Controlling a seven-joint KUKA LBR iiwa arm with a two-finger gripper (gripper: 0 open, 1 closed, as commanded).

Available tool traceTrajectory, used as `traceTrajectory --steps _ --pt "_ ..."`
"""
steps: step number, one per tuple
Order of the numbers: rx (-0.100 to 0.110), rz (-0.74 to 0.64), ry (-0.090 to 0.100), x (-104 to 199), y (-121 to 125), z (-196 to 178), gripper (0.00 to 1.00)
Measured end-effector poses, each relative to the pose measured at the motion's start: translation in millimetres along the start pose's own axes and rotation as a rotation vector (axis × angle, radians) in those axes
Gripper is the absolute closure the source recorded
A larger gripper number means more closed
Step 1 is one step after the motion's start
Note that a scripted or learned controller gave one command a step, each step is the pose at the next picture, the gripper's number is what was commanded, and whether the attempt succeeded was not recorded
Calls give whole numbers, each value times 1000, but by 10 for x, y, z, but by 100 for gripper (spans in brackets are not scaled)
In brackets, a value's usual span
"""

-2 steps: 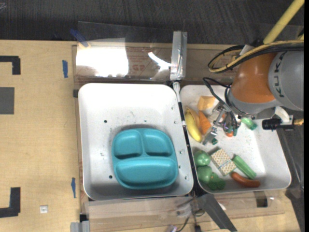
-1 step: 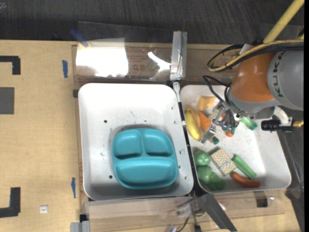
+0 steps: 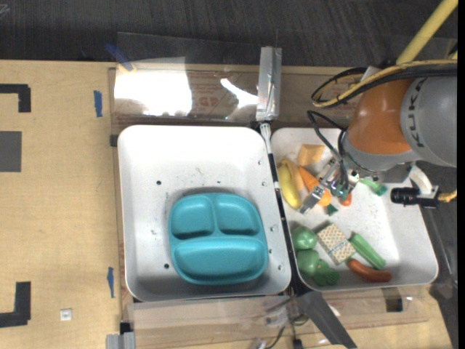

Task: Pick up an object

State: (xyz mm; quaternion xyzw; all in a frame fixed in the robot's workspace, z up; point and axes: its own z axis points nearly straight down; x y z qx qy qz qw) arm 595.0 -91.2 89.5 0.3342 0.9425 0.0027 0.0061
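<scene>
Hand [image 3: 325,193], grip state unclear, hangs among toy food: banana [image 3: 289,184] left, carrot [image 3: 312,179] beside, green vegetables [image 3: 312,257] nearer.

Bright, even light falls from above. Strong glare whitens the clear plastic sheet [image 3: 190,93] at the worktop's [image 3: 51,217] far edge. The left bin [image 3: 138,158] shows soft shadow beneath the teal tray [image 3: 216,237]. Detail is slightly soft throughout, small items in the right bin [image 3: 410,231] blurring together.
</scene>
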Motion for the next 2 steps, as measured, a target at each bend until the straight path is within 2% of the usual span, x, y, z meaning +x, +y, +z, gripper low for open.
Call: traceTrajectory --steps 1,2 --pt "-4 -1 -9 -25 14 -132 100" --pt "-1 -138 -1 43 794 -1203 100"
